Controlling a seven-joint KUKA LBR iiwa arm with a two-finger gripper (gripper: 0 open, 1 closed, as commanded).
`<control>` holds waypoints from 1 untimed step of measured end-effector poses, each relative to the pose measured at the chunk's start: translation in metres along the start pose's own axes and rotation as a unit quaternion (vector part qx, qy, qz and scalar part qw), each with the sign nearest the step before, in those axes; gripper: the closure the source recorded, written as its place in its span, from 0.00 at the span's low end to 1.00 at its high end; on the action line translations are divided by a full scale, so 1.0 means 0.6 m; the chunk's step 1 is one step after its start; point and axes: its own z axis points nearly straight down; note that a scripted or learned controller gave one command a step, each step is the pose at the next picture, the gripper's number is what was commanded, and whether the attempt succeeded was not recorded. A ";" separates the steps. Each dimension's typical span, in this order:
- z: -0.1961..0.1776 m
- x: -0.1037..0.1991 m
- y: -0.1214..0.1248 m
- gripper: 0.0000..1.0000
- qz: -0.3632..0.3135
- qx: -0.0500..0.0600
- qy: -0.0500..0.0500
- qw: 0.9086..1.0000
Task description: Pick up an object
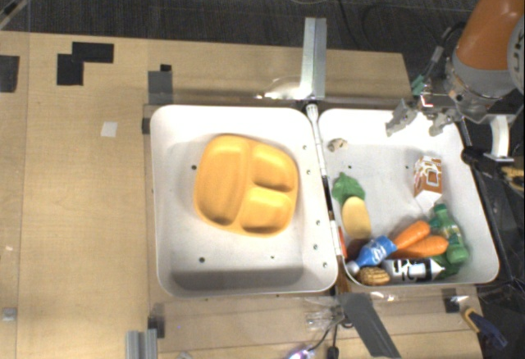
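- The left bin [164,185], a shallow white tray with rounded corners, holds one thing: a yellow sectioned plate [244,183] of smooth, glossy plastic, lying near its middle.
- The right bin [369,161], its twin, touches it along a shared metal rail. Its load is crowded toward 6 o'clock, with bare white floor toward 12 o'clock.
- In that heap: a green-topped pale yellow toy vegetable [353,206] at 9 o'clock, two orange carrots [418,239] with green tops at 5 o'clock, a blue wrapped piece [376,252], a black-and-white bottle [413,270] and a small brown nut-like piece [374,274] along the 6 o'clock rim.
- A white and orange packet [427,177] lies apart at 3 o'clock.
- A tiny pale scrap [335,144] sits at 11 o'clock.
- The arm comes in from 2 o'clock, orange band uppermost, wrist tipped down over the bin's 1 o'clock corner.
- The gripper [418,121] has its two grey fingers spread apart, with nothing between them, above bare floor, apart from every object.
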 end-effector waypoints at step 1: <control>0.054 -0.093 -0.037 0.00 0.002 0.000 -0.001 1.000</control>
